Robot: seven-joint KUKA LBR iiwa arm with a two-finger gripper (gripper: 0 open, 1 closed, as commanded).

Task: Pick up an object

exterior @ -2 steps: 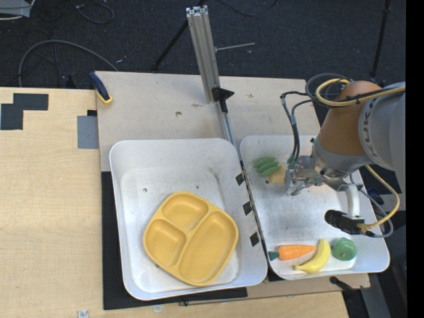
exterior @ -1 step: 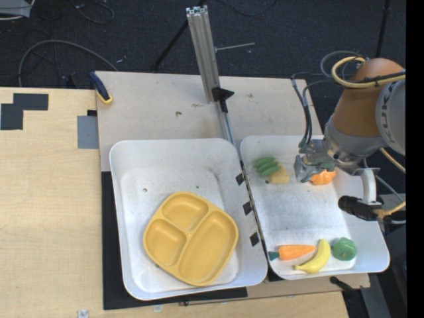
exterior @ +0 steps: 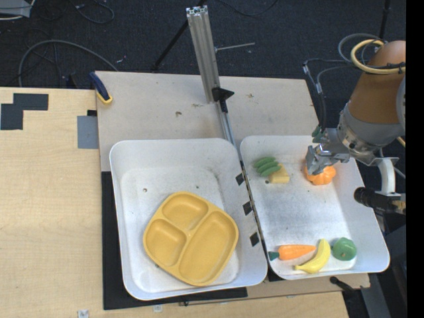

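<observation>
Gripper (exterior: 319, 164) down on the orange toy (exterior: 320, 175) in the right bin (exterior: 371, 257), grip unclear; nothing lifted, pick unfinished.

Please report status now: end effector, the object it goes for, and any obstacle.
End effector low in right bin, directly over orange toy. Grasp unconfirmed. Green and yellow pieces sit apart to its left.

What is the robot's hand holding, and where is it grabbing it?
Cannot be told: the hand sits on the orange toy, hiding its top.
</observation>
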